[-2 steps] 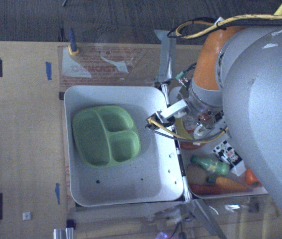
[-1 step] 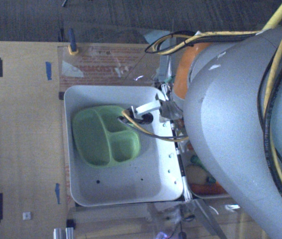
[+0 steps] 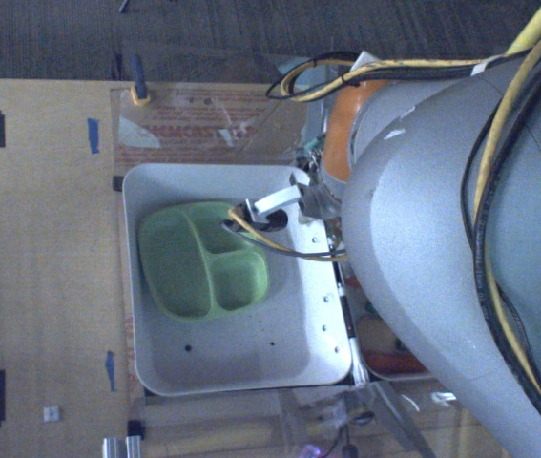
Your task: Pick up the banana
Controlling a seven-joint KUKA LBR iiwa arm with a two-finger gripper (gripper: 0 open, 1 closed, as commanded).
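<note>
A pale yellowish patch (image 3: 381, 335) shows to the lower right of the green plate (image 3: 189, 256), past the far wall of the white bin (image 3: 251, 351) that holds the plate and close under the grey arm (image 3: 442, 218). It may be the banana, but so little of it is clear of the arm that I cannot say for certain. A small red-orange thing (image 3: 399, 361) lies just beside it, a little farther from the plate.

The end effector (image 3: 310, 197) sits at the plate's upper right, over the bin wall. Whether it is open or closed, and whether it holds anything, I cannot tell. Nothing yellow shows around it. The plate's compartments are bare, and the table (image 3: 41, 256) left of the plate carries only tape marks.

As a judgement, a banana is light and needs little force. It is firm enough to lift in one piece, but soft under the skin, so a hard squeeze would bruise or split it. The skin is smooth and the body curved and round in section, so it may roll or slip out of a grip taken near either tapered end. The thick middle looks like the best place to take hold, with the jaws closing across the short width, square to the length.

Which way the patch points, and how its long axis lies relative to the plate, cannot be read here, because the arm covers too much of it. The wrist turn for a grasp would have to wait for a clearer look.
</note>
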